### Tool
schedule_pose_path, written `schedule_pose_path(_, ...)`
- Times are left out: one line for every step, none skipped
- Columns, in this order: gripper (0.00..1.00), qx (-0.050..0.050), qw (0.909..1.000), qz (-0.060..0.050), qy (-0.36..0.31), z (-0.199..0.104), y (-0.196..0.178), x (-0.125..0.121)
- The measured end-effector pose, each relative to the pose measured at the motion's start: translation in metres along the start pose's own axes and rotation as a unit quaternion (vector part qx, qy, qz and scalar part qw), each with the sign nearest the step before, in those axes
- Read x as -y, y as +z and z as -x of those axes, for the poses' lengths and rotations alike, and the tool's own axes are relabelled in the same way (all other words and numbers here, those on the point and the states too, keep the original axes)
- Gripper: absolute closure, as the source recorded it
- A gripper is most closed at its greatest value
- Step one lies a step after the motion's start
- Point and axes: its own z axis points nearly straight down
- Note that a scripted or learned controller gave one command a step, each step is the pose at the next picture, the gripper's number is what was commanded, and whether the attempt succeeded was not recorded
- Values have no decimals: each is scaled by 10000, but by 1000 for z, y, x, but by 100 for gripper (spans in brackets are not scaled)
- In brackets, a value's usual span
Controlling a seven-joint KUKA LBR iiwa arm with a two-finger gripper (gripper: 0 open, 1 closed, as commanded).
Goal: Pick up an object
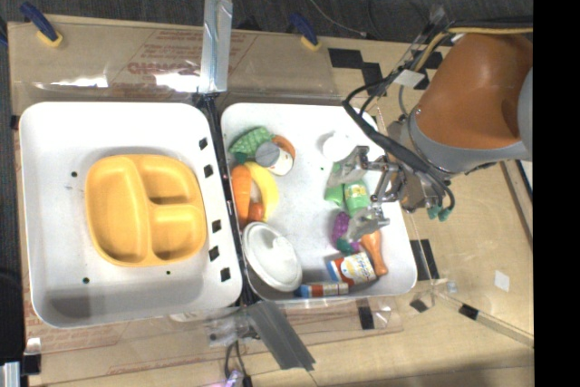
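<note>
The arm (476, 100) reaches in from the right, w/ its gripper (367, 186) low over the right bin (304, 118), above a cluster of small items near that bin's right wall. Can't tell the gripper's state from this angle.

Just under the gripper lies a green bottle (349, 193), touching or nearly so. Below it sit a purple item (343, 229) and an orange carrot-like piece (373, 251), then a small labelled bottle (353, 268) near the front wall. A marker-like stick (322, 290) lies along the front edge. A white cup-like piece (335, 145) sits toward the back.

On the bin's left side: a green toy (249, 141), a small can (274, 159), a banana (265, 188), an orange piece (241, 190), & a white bowl (270, 254) at the front left.

The left bin (54, 222) holds a yellow divided tray (145, 207), roughly centred. Both bins rest on the worktop (476, 258), w/ blue clamps (41, 23) at the back edge.
</note>
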Motion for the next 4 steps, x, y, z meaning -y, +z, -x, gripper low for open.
schedule_pose_path(0, 16, 10000, 0, 85, 61, 167, 45)
schedule_pose_path(100, 26, 10000, 0, 32, 63, 156, 42)
schedule_pose_path(100, 64, 10000, -15, 55, 112, 38, 63)
schedule_pose_path(100, -2, 9987, 9, 513, 144, 83, 45)
